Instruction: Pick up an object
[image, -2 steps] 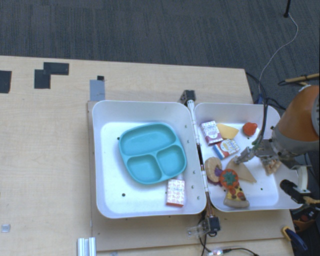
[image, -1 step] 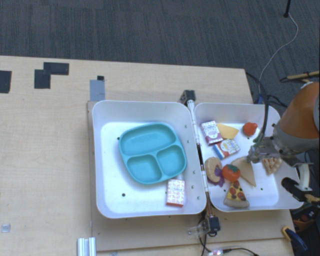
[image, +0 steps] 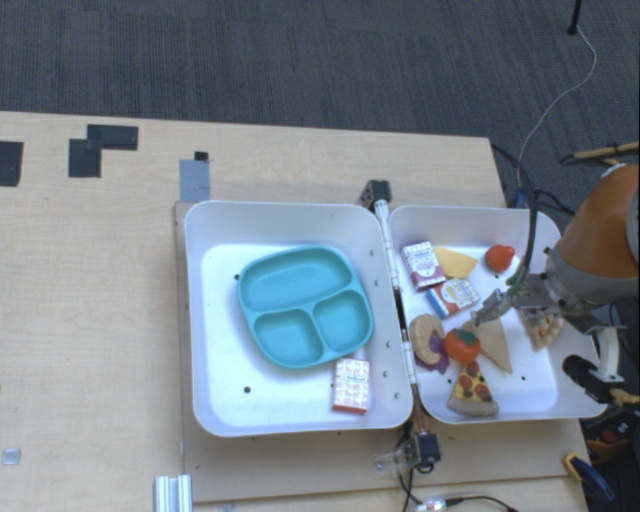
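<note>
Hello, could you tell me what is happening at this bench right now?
A grey KUKA arm reaches in from the right, its hand low over the right bin, which holds toy food: a tomato, a pizza slice, a cheese wedge and small boxes. I can't see anything held. The left bin holds a teal divided plate and a small carton.

No text, brand or number can be read here. The small red-and-white packet (image: 351, 386) in the left bin (image: 200, 330) and the two small packets (image: 421, 264) in the right bin (image: 560, 395) carry printing too small to make out.
</note>
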